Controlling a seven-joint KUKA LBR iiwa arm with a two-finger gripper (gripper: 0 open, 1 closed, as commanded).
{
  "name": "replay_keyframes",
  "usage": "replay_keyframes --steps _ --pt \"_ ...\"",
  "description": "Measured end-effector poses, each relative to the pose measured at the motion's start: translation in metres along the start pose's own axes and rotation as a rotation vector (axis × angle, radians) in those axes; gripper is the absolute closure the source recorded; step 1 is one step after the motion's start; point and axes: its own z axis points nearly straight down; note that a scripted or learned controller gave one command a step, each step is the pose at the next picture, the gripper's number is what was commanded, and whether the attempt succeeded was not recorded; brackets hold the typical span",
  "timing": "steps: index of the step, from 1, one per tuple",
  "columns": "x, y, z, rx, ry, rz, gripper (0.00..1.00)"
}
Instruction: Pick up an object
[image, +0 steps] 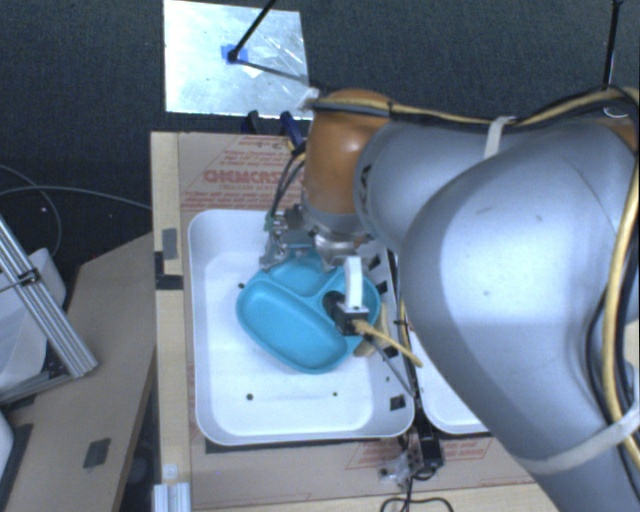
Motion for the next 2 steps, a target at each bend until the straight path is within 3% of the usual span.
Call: replay_keyframes --steps 1,2 --pt "-0.017 -0.111 -0.168 0.003 -0.004 0.0 0.0" --pt "-0.041 -0.093 0.005 0.023 -0.013 0.006 0.0"
